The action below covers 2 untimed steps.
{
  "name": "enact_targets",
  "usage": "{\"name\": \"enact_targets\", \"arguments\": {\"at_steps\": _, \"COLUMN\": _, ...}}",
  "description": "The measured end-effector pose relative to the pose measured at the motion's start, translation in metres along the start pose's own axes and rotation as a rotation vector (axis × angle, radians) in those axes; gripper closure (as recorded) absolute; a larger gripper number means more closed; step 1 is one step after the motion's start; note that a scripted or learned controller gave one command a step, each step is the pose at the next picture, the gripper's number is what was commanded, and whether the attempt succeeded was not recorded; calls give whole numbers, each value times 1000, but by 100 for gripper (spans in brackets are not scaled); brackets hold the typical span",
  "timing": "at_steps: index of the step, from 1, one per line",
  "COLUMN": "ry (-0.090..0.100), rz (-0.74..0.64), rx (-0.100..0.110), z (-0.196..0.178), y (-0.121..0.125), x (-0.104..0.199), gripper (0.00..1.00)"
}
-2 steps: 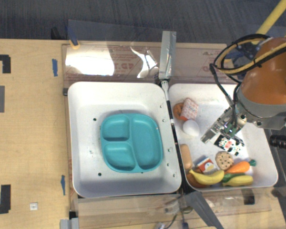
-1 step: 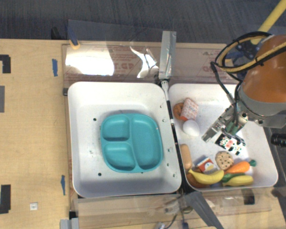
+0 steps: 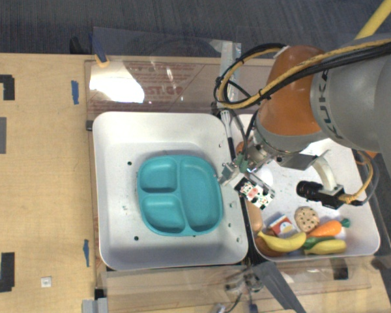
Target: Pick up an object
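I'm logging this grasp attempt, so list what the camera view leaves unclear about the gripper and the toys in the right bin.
- Gripper: too small and cluttered in the camera view to tell its state or whether it holds anything.
- Right bin: the arm covers its upper part.
- Black-and-white patterned item: too small to identify.
- Banana, cookie and carrot: bunched together, so contacts are unclear.

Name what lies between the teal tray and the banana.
In the camera view, the shared walls of the two bins run between the teal tray and the banana; a brownish item, too hidden to identify, sits beside the banana.
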<state>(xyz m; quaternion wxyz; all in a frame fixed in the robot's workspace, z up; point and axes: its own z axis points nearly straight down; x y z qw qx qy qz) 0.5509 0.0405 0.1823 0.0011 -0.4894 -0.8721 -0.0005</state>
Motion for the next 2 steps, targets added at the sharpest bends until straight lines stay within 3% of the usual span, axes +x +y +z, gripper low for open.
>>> {"name": "enact_targets", "arguments": {"at_steps": 1, "ry": -4, "rz": 26, "rx": -4, "z": -32, "y": 26, "x": 3, "gripper": 100}}
{"name": "enact_targets", "arguments": {"at_steps": 2, "ry": -4, "rz": 291, "rx": -1, "z": -35, "y": 83, "x": 0, "gripper": 100}}
